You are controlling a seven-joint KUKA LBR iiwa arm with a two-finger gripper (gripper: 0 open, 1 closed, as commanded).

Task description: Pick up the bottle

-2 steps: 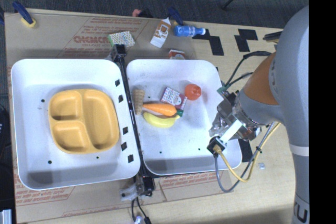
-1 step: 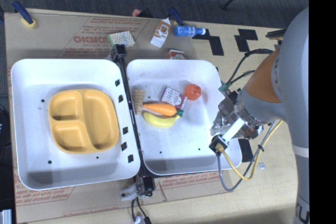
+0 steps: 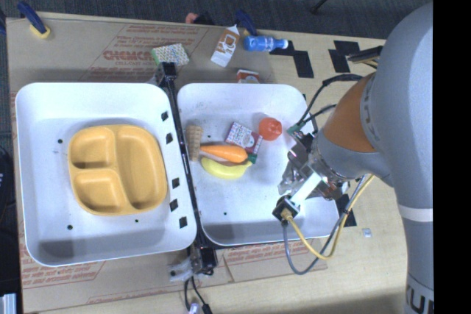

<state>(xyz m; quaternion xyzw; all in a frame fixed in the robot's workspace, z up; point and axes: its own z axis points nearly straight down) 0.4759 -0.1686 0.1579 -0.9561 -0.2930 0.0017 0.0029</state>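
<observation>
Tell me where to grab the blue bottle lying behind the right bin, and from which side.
Grip the bottle around mid-body, coming straight down and closing across its short width. It lies on its side on the cardboard, long axis roughly left-right in the view, so both flanks look free.

The cardboard (image 3: 81, 40) carries red print. Behind the left bin (image 3: 26, 158) a large outlined word reads roughly "CHEMC…", its end unclear, and the smaller red lines around it are too fine to read. More red lines run along the cardboard's front edge, also illegible. Low on the arm (image 3: 416, 158) stand pale letters "KU", cut off by the frame's lower edge. The carton (image 3: 224, 48), the packet (image 3: 239, 134) and the bottle (image 3: 259, 44) show colour or printing, but no letters can be made out.
</observation>
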